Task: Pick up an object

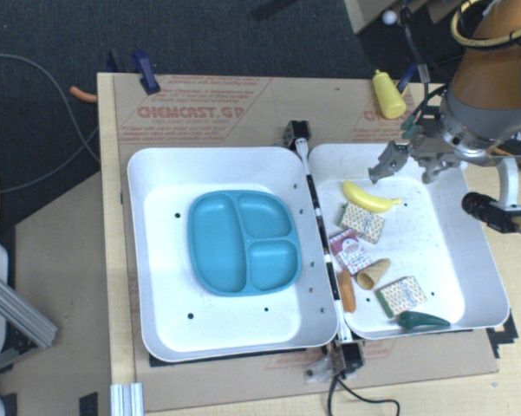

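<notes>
Two white bins are seen side by side on the table (121, 232). The left bin (156, 315) is taken up by a blue divided plate (243, 241), lying flat around the middle of the frame.

The right bin (468, 258) is where the small stuff is found. A banana (369, 198) is placed near the bin's upper left, with a patterned packet (364, 223) touching it just below. A pink-and-white packet (350, 252) sits under that, then a tan cone-shaped thing (374, 272), a second patterned packet (403, 294) and a dark green item (423, 321) at the lower edge. An orange stick-like piece (348, 295) is laid along the bin's left wall.

The hand (407, 165) is seen at the upper right of the frame, over the top part of the right bin, just up and right of the banana. Its fingers look spread apart, and nothing is caught between them.

A yellow bottle (387, 94) is lying on the table above the right bin, and a blue clamp (145, 71) is clipped at the upper left corner.
</notes>
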Robot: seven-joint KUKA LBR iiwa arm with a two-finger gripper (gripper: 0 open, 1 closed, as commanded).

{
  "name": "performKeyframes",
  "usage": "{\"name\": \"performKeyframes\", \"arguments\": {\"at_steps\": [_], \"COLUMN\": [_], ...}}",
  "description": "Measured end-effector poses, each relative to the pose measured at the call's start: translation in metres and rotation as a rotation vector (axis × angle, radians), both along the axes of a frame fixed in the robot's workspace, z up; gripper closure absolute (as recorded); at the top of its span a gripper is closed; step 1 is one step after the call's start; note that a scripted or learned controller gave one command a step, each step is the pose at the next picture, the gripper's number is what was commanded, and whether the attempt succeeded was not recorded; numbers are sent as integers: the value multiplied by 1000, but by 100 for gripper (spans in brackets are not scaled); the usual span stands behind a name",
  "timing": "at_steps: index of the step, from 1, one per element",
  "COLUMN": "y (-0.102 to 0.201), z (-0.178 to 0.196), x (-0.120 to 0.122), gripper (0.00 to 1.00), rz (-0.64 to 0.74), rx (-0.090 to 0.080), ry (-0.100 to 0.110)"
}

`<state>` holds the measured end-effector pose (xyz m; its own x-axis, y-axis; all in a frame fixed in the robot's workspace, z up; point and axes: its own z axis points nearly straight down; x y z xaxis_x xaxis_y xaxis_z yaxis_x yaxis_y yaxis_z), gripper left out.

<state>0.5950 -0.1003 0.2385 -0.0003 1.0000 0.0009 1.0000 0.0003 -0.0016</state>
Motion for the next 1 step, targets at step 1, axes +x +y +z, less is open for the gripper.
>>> {"name": "performKeyframes", "arguments": {"at_steps": [1], "y": [5], "z": [-142], "x": [38], "gripper": [0], "rz": [0], "rx": [0], "ry": [4]}}
